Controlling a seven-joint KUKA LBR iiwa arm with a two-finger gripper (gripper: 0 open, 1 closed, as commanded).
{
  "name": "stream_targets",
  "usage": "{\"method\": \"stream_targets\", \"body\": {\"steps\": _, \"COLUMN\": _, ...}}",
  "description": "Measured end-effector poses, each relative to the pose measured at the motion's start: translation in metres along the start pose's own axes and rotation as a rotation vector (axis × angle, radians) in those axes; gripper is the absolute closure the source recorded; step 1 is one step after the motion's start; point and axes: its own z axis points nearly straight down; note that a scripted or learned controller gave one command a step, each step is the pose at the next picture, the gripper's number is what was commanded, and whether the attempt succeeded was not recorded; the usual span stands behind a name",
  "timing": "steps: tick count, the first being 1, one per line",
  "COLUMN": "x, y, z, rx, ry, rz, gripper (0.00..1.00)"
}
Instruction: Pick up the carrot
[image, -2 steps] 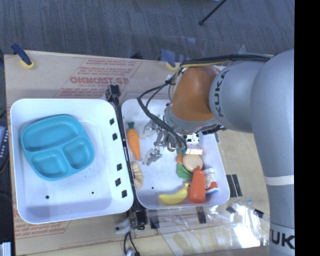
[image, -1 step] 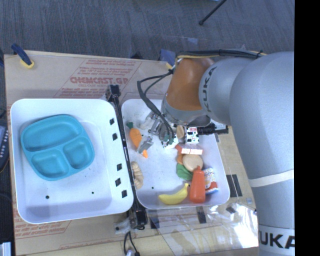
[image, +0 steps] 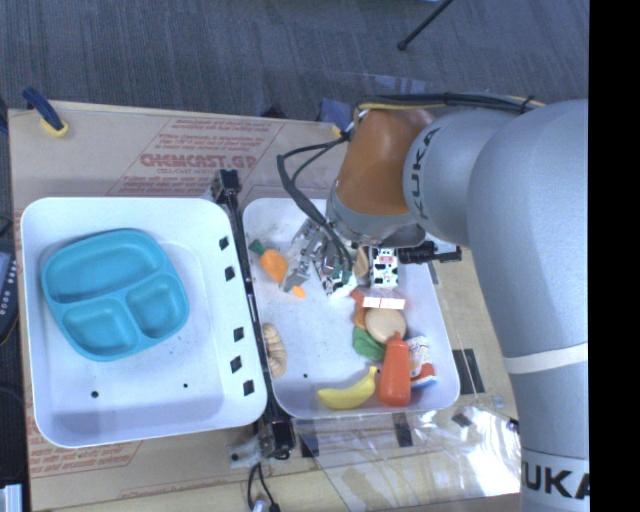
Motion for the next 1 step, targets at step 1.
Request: {"method": "stream_targets", "body": {"steps": 1, "x": 0.0359, "y": 0.0844, "z": -0.0534, "rx": -0.029, "ry": 0.012, "rz": 0.026, "gripper": 1.00}}
